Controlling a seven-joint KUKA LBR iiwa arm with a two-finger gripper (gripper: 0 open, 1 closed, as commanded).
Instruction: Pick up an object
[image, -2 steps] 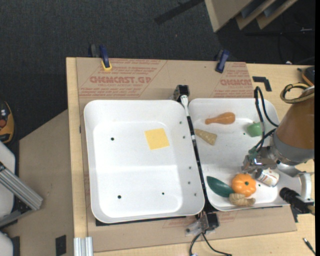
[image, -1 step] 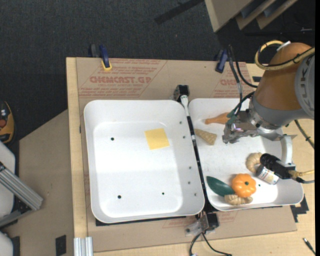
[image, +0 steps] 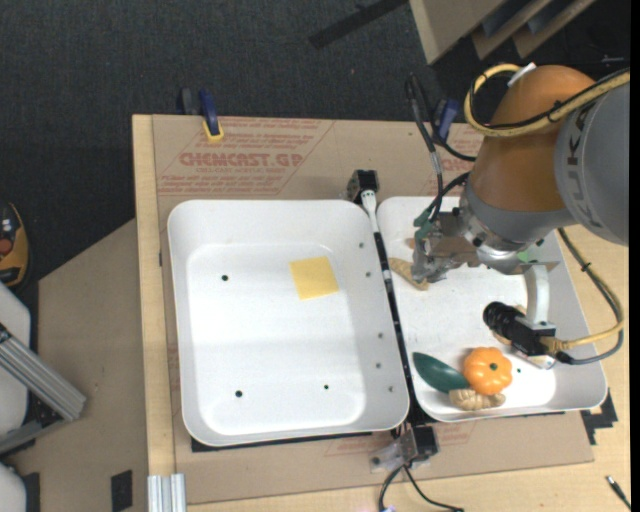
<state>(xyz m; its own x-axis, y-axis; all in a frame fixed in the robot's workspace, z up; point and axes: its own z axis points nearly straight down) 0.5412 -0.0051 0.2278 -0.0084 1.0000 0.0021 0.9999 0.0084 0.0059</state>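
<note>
two white bins (image: 200, 300); one yellow square (image: 314, 277), one orange pumpkin (image: 488, 370); gripper (image: 432, 268) low over a tan piece (image: 405, 268), grip state unclear.

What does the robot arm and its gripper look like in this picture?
The arm is grey metal, thick and rounded, with a wide glossy orange band above the wrist. Yellow and black cables loop over the orange part, and thin dark wires run beside it. The gripper is small, grey and metallic, with dark parts and a touch of green near its mount.
</note>
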